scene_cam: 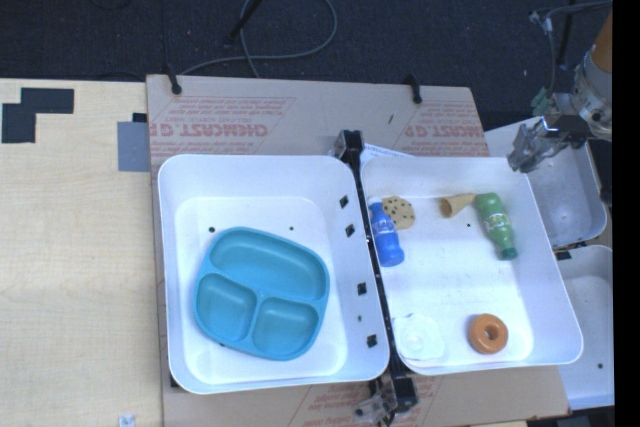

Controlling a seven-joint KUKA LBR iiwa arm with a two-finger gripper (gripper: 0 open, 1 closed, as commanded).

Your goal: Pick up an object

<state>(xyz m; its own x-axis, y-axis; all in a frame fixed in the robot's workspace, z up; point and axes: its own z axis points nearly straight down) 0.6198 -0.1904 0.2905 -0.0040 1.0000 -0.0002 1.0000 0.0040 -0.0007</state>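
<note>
Currently gripper [528,151] is seen beyond right bin's [560,315] far-right corner; finger state can't be told. Green bottle [495,224] lies nearest, inside bin; approach should be centred over its body.

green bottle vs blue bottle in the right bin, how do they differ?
Colour: the green bottle is green; the blue bottle is blue with a paler cap end.
Place: the blue bottle lies against the divider on the bin's left side; the green bottle lies toward the far right, beside a small cone.
Neighbours: the blue bottle touches a cookie; the green bottle lies apart from it.
Shared: both lie on their sides in the right bin.
</note>
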